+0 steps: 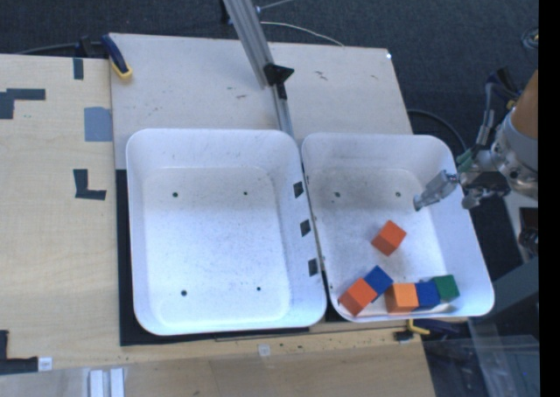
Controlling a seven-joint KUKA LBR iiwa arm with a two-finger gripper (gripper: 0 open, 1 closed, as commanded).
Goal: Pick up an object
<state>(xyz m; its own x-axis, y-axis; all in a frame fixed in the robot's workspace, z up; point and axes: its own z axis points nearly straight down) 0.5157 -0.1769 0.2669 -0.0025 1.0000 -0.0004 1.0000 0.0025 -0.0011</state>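
Observation:
Several small cubes lie in the right bin (367, 138). One orange cube (389, 236) sits alone near the middle. Along the front wall are a red-orange cube (356, 296), a blue cube (378, 279), an orange cube (402, 297), a second blue cube (428, 294) and a green cube (446, 286). My gripper (450, 194) hangs over the bin's right rim, up and to the right of the lone orange cube. It is open, its fingers spread with nothing between them.
The left bin (210, 136) adjoins the right one. A slanted metal rail (248, 24) runs from the top down to the seam between the bins. A yellow and blue clamp (116, 56) lies at the bench's back left.

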